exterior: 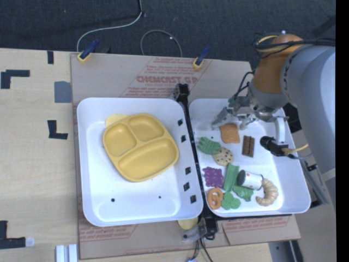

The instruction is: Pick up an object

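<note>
My gripper (234, 119) hangs over the far part of the right bin (292, 171), its two fingers spread open with nothing between them. Just below it lies an orange-brown toast slice (230, 134). A brown chocolate bar (248, 146) rests to the right of the toast. Further toy foods lie nearer the front: a green leaf (208, 145), a cookie (222, 156), purple grapes (213, 176), a green vegetable (231, 176), a small white can (250, 179), a croissant (268, 192) and a pretzel (215, 198).
The left bin (92, 195) holds a yellow divided plate (140, 146). A black divider (188, 146) runs between the bins. The grey arm with its orange band (272, 70) fills the upper right. A cable (281, 146) crosses the right bin's edge.
</note>
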Action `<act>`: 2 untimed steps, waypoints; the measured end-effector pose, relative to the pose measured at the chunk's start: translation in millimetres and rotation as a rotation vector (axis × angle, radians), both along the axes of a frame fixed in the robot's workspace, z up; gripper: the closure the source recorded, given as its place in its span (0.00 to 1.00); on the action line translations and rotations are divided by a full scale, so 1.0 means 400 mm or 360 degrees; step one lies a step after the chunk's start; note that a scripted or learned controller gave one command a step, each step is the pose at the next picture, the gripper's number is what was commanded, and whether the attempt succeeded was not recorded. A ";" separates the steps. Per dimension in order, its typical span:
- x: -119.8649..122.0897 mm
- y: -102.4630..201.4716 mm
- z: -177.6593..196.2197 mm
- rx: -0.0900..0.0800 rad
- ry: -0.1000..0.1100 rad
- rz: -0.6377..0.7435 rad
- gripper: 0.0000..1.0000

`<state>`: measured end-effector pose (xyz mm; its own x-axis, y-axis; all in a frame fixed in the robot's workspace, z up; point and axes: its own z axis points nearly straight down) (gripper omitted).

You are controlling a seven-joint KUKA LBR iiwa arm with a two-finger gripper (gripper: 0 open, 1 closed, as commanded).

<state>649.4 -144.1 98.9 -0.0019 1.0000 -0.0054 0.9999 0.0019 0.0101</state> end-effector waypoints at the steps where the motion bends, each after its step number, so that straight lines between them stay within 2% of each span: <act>1: 0.000 0.002 0.024 0.0001 0.0001 0.0001 1.00; 2: -0.001 0.002 0.023 0.0001 0.0002 0.0001 0.00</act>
